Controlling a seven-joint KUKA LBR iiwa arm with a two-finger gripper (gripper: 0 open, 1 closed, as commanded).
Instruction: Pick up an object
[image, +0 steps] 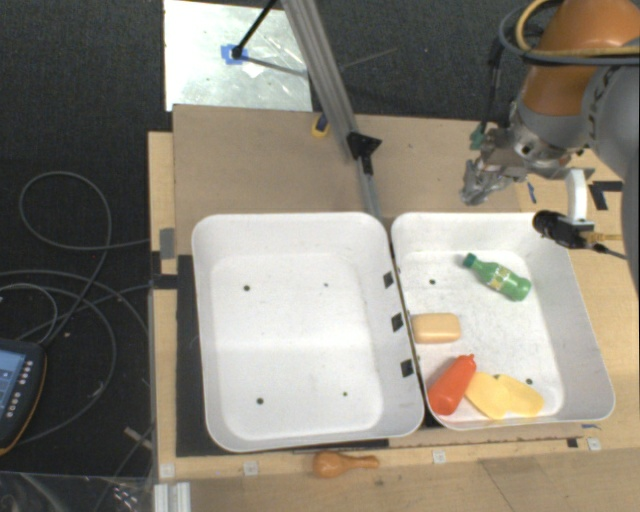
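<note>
Objects lay in the right bin when I looked: nearest the frame's bottom, an orange-red bottle touching a yellow piece, then a tan block, then a green bottle farther up. Beyond the bin's far rim, at upper right, I saw the gripper hanging over the bench with nothing between its narrowly set jaws.

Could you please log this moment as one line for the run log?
gripper: above right bin's far rim, holding nothing | green bottle: lying in bin
</note>
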